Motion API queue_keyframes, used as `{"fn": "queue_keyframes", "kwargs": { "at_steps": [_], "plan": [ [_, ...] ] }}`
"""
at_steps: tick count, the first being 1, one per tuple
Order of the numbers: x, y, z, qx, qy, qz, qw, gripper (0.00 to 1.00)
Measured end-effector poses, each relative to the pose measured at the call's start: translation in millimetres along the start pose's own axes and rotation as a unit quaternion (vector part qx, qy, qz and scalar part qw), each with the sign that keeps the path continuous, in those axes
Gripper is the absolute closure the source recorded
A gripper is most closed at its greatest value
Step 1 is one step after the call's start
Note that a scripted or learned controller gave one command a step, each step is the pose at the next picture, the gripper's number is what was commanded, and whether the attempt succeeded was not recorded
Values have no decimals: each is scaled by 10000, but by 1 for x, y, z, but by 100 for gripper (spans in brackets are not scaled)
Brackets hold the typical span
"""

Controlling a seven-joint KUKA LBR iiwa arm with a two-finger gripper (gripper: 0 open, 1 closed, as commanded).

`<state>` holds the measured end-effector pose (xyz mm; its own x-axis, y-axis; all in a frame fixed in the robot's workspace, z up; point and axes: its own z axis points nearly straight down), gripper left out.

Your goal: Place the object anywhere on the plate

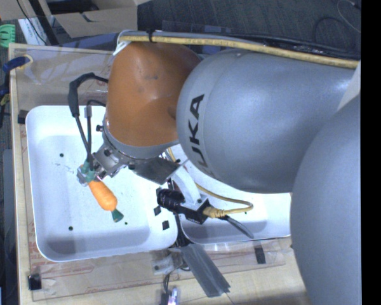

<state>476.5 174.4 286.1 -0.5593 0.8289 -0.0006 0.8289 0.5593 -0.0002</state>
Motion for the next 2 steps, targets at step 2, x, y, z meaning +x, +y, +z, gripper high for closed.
{"fn": "queue_keyframes", "kwargs": {
  "at_steps": [2],
  "plan": [
    [-97,23,42,-5,0,-616,9981,100]
  ]
}}
